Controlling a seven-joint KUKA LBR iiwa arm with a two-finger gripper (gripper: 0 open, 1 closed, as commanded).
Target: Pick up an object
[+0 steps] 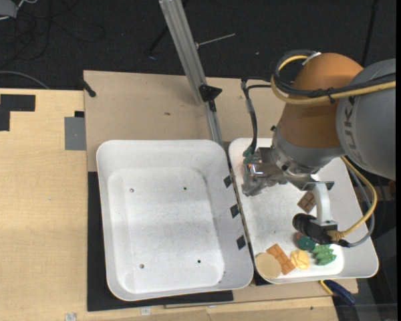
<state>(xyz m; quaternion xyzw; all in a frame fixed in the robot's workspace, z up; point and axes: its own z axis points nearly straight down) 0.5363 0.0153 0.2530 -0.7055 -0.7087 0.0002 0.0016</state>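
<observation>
Spanning most of the view, the tan bench carries two white bins side by side. Left bin is the bigger in view. The grey arm, w/ orange band, comes in from the right and hangs over the right bin, hiding much of its far half. A long metal rail slants down from the top to the gap between the bins.

The gripper sits low over the right bin's far-left part, just beside the wall shared w/ the left bin. Can't tell whether it's apart or together, and nothing visible is held in it.

Pickable items are all in the right bin, well apart from the gripper. A brown block lies mid-bin. Clustered at the near edge, L to R: tan disc, orange block, yellow piece, green piece, w/ a dark green piece just behind.
</observation>
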